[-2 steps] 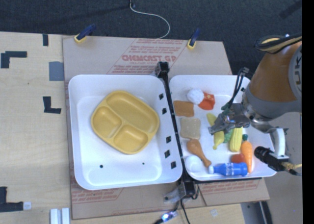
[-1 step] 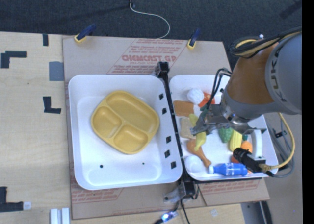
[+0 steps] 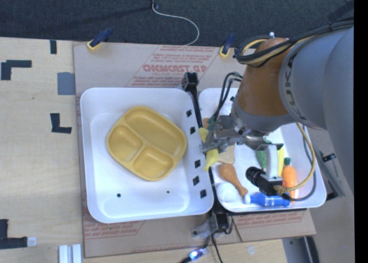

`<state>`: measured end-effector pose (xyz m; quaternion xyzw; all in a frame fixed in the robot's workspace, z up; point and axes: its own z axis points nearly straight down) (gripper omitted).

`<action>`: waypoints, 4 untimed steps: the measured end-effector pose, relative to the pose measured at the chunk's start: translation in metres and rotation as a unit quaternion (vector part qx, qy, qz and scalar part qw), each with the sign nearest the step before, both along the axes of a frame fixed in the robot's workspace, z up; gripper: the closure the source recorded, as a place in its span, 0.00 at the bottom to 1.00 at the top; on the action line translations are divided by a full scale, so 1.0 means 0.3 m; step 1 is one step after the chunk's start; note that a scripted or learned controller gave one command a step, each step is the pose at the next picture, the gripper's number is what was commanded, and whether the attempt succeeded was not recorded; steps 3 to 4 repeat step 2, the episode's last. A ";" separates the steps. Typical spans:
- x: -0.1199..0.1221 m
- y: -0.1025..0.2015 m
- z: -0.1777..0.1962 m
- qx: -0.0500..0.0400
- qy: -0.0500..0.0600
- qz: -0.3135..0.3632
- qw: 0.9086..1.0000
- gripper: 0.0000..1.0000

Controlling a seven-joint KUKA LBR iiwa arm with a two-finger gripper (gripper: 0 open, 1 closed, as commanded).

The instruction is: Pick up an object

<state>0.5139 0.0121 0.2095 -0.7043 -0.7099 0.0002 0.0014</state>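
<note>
While the arm leans in from the right, camera view: gripper [image 3: 211, 148] low over the right bin's [image 3: 313, 195] left edge.
Fingers: hidden in clutter; spread or pressed together, I cannot tell.
Candidate objects: yellow piece [image 3: 211, 158] and drumstick [image 3: 232, 176] beneath, likely targets.
Left bin [image 3: 92, 141]: holds yellow tray [image 3: 146, 142], well apart.

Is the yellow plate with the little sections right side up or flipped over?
Right side up. The yellow divided plate lies flat in the left bin with its three hollow sections facing upward, nothing in them.
</note>
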 end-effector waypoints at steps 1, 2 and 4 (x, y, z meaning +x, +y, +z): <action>0.022 0.168 0.010 0.000 0.000 0.000 1.000 1.00; 0.026 0.156 0.019 -0.001 0.001 -0.003 1.000 1.00; 0.026 0.156 0.019 -0.001 0.001 -0.003 1.000 1.00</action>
